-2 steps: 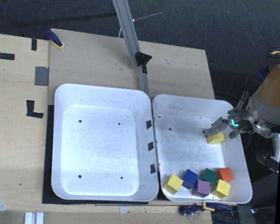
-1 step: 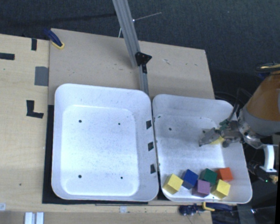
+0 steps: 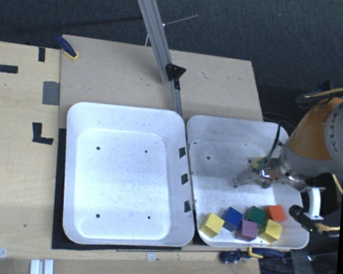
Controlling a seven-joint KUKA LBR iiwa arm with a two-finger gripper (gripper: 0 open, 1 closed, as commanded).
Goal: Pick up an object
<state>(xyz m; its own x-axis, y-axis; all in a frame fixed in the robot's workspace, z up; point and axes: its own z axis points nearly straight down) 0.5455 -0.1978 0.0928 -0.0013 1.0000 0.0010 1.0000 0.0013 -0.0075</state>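
Wooden table [image 3: 135, 76], then two white bins on it side by side. Left bin [image 3: 123, 174] bare inside. Right bin [image 3: 231, 138], taken here as landmark, carrying everything that matters.

Grey arm [image 3: 323, 138] with orange band reaching in across the right bin's right rim. Tool [image 3: 248, 177] low over the bin's middle, pointing toward the left bin, above bare floor.

Six small blocks clustered along the right bin's near rim: yellow block [image 3: 213, 225] nearest the left bin, then blue block [image 3: 233, 218], purple block [image 3: 248, 229], green block [image 3: 255, 216], a second yellow one [image 3: 272, 231] and orange block [image 3: 276, 213] toward the bin's right corner.

Task progress, judged from this: nothing picked yet. All blocks resting on the bin floor, well apart from the tool. Left to do: shift toward the near rim, descend on one block, close, lift.

Tool opening: cannot tell, too small and blurred. Nothing visible in its grasp, no block touching it.
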